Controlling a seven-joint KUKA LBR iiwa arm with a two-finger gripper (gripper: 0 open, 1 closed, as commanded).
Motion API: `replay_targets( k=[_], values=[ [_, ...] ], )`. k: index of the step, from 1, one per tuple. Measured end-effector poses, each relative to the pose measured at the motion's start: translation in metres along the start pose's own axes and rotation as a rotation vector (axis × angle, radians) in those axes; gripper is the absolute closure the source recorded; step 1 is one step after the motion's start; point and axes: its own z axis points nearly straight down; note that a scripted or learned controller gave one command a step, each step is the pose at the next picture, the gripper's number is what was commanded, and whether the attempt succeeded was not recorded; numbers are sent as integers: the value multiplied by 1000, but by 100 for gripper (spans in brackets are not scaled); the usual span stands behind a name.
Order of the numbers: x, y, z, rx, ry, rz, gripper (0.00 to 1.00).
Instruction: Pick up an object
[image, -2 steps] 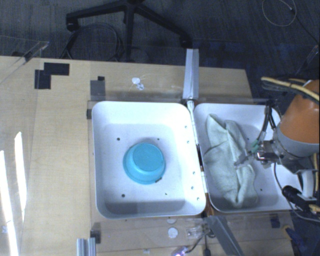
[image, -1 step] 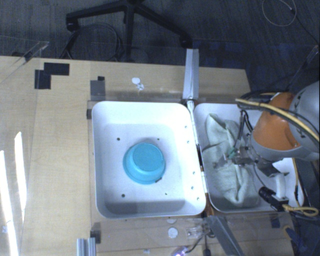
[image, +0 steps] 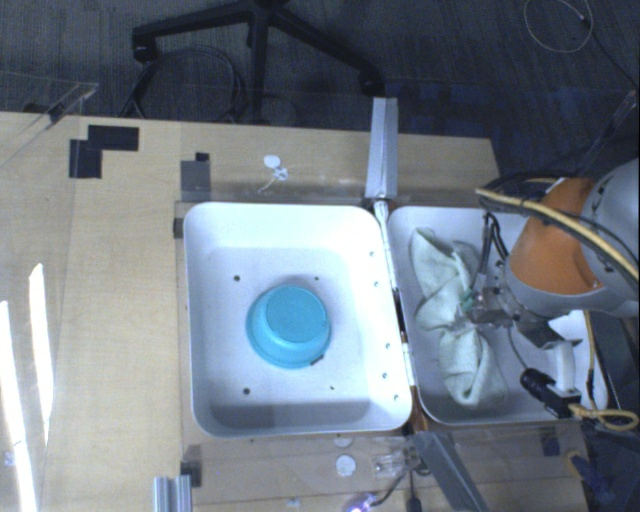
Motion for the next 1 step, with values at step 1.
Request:
replay_targets(
  k=[1],
  values=[
    [-1, 76, -89, 21, 3, 34, 100]
  ],
)
